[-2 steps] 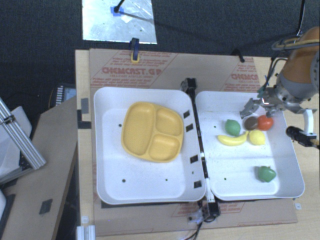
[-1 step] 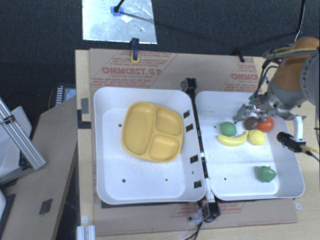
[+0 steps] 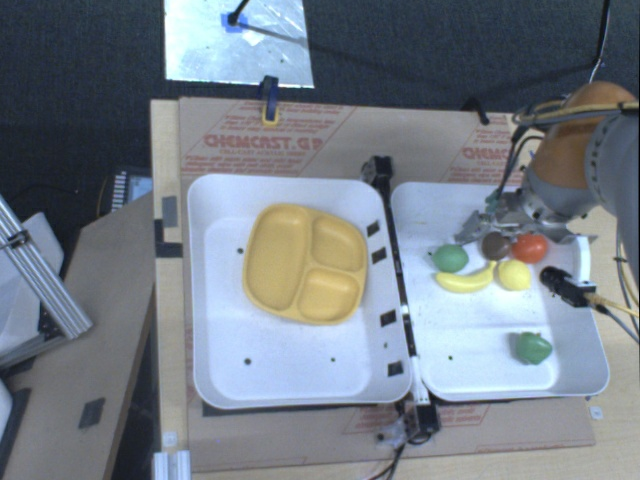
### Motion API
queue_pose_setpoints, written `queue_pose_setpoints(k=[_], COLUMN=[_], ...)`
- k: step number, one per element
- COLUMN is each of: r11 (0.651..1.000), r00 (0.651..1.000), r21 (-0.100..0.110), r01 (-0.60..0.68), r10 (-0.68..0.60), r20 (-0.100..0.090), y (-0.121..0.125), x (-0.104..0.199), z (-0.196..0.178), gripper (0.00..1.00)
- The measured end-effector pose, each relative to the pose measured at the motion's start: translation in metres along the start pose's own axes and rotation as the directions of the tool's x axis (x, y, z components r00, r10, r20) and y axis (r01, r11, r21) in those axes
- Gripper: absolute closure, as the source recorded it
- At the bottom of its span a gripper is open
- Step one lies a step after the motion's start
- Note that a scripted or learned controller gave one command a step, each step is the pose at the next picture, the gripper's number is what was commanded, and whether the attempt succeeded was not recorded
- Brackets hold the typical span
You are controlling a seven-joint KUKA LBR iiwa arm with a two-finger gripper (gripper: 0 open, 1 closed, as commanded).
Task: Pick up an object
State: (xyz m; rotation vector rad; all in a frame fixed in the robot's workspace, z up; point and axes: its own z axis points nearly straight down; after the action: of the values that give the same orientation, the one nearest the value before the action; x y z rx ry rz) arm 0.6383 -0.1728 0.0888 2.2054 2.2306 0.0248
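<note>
well, the claw (image 3: 497, 230) hangs low by the far edge of the right bin (image 3: 470, 373), crowded by a brown ball (image 3: 494, 245), red tomato (image 3: 530, 247), lemon (image 3: 514, 274), banana (image 3: 466, 280) and green lime (image 3: 450, 258); whether its grip is apart or together i cannot tell. a green pepper (image 3: 533, 347) sits alone with open room, and the yellow tray (image 3: 303, 263) fills the left bin (image 3: 215, 358)

The arm (image 3: 590, 138) is cut off by the right edge. The gripper (image 3: 497, 230) is too small and blurred to read where it meets a brown object (image 3: 494, 245), partly hidden beneath it. At the left edge, a metal frame (image 3: 35, 278) is cropped.
</note>
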Motion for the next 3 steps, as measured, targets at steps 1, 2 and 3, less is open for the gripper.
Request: queue_pose_setpoints(k=[1,2,3], r11=[1.0,1.0,1.0], r00=[1.0,1.0,1.0], r21=[0.003,0.008,0.007], r01=[-0.001,-0.006,-0.005], r10=[0.001,0.006,0.005], r20=[0.007,0.01,0.01], y=[-0.002,0.002,0.005], x=[-0.004,-0.001,-0.001], z=[-0.01,-0.075,-0.129], gripper=[1.0,1.0,1.0])
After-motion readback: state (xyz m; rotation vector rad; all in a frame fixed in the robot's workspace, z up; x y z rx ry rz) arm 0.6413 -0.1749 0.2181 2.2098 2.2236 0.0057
